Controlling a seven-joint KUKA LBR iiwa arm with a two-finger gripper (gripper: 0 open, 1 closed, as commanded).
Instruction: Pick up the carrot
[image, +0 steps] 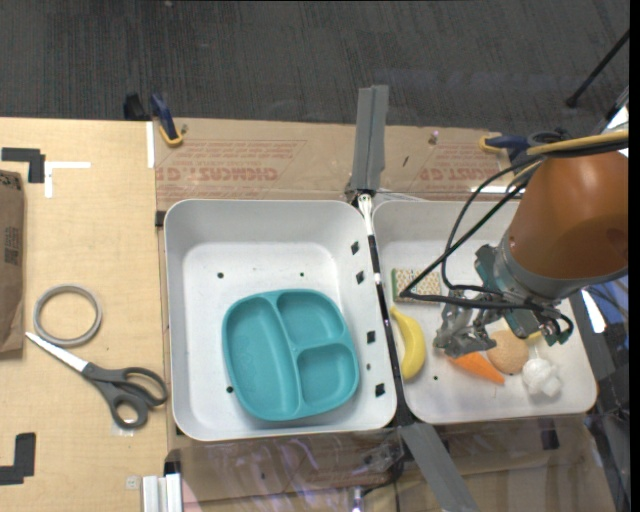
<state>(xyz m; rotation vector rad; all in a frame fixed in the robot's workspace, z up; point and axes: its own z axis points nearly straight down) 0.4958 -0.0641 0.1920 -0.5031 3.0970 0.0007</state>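
The carrot (477, 367), small, orange and pointy, lies right under the gripper (460, 338). I cannot tell its state.

A teal divided plate (291, 354) is seen in the left bin (190, 240). In the right bin (420, 395), a banana (407, 341), an egg (508, 353) and a white object (541, 375) are found. Scissors (105, 378) and a tape roll (68, 314) lie on the tabletop (80, 250).
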